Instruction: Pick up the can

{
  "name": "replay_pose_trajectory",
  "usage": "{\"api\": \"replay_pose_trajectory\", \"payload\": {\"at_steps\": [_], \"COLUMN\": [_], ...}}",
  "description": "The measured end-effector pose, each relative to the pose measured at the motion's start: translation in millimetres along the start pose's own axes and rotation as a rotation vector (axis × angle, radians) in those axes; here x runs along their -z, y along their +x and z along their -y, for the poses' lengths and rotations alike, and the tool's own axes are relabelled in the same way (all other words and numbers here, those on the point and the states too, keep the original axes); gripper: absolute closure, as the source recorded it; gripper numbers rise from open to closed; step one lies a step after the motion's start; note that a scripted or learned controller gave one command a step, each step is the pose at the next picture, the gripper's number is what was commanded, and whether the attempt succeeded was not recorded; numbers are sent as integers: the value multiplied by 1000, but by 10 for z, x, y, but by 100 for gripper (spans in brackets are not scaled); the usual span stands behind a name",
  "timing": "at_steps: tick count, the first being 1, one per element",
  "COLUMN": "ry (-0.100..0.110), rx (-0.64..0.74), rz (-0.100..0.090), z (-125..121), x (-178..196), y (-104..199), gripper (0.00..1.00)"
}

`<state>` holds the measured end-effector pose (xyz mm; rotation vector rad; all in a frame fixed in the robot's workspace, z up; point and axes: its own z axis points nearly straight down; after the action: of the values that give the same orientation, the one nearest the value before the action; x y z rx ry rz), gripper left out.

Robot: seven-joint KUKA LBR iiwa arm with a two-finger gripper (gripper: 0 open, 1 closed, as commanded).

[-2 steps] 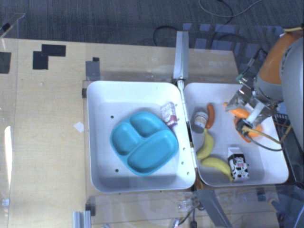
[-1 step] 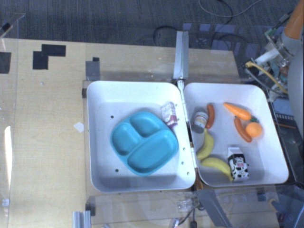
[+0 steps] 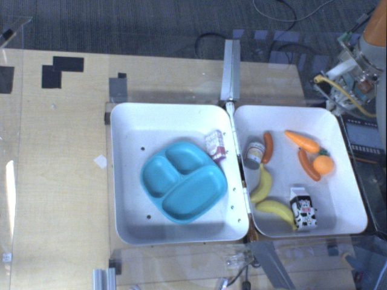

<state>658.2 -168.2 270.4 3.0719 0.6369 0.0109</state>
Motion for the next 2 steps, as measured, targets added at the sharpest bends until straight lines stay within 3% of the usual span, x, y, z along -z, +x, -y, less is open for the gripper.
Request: {"api": "replay_pose_trajectory", "payload": {"at_steps": [1, 2], "ry": [4, 4], "rx": [-201, -181], "rz": [3, 1], "z": [345, 668], "x": [30, 339], "y": [166, 203], "gripper": [100, 100]}}
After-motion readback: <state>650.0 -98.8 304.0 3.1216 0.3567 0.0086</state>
